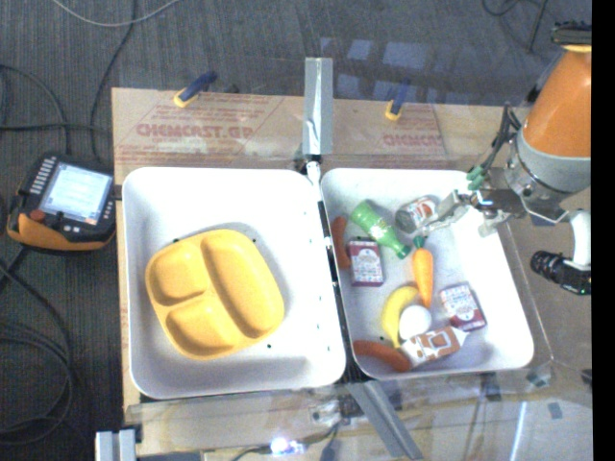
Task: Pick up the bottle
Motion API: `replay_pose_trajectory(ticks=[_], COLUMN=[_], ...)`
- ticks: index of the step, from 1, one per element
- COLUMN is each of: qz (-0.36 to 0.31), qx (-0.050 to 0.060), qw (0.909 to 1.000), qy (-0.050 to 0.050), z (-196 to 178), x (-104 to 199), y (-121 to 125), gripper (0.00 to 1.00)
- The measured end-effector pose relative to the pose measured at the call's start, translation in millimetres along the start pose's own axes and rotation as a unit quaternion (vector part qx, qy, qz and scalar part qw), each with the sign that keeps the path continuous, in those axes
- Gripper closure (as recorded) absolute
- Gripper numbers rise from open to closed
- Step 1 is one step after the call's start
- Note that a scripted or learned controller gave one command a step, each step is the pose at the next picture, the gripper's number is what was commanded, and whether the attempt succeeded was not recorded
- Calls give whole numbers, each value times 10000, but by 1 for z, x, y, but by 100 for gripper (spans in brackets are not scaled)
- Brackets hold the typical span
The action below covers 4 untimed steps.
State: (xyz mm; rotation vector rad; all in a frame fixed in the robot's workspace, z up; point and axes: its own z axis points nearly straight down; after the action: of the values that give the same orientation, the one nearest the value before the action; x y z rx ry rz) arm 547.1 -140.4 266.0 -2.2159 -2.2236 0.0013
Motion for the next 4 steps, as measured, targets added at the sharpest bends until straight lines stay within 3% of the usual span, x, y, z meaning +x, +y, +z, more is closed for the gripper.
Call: replay_pose_trajectory(ticks=[1,2,3,4], qz=[561,73,473,70], qx=[8,-5,0,-2], qw=[9984,10000,9989,10000], qy=[-7,-8,-16,0], z=[96,173,61,173], x=[18,43,34,37], y=[49,68,66,68], gripper=[0,0,0,0])
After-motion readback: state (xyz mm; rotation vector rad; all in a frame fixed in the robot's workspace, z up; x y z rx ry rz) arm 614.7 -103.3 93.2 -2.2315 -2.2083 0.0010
